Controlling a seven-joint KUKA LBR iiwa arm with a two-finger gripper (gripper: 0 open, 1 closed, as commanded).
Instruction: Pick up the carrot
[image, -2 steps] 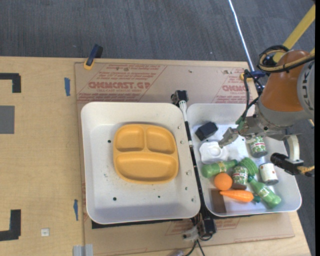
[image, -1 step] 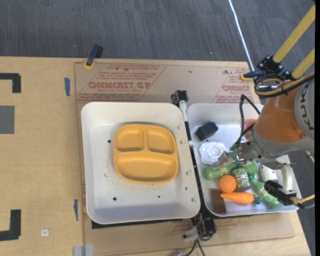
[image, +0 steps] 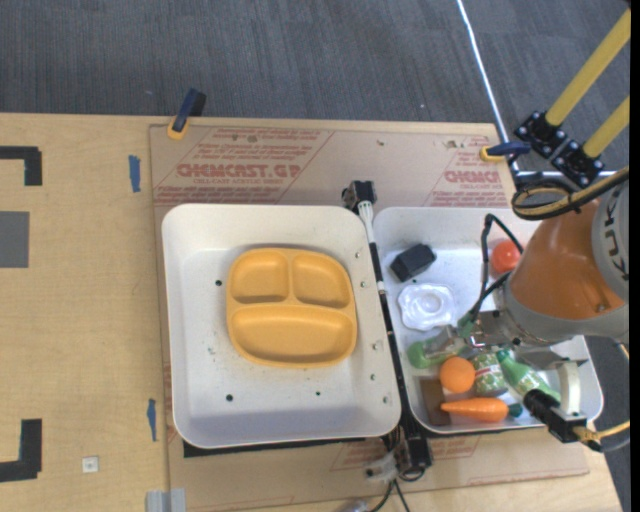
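The carrot (image: 475, 408) is seen lying at the lower right of the frame, in the right bin (image: 450, 225), just below an orange ball (image: 457, 375). The gripper (image: 487, 335) is poised above it; its opening cannot be told. A descent onto the carrot is judged next. The wooden worktop (image: 80, 300) is set on grey carpet (image: 300, 50).

You see the arm (image: 575, 275) as a thick rounded body with a broad orange band, glossy and smooth, above a grey wrist section. On the grey shell at the far right edge you can make out part of dark lettering, too cropped to read. Black cables loop around the upper side of the orange band and run down its left side toward the wrist. Below the grey section you find a cluster of small metal and dark parts, too cluttered to tell apart.
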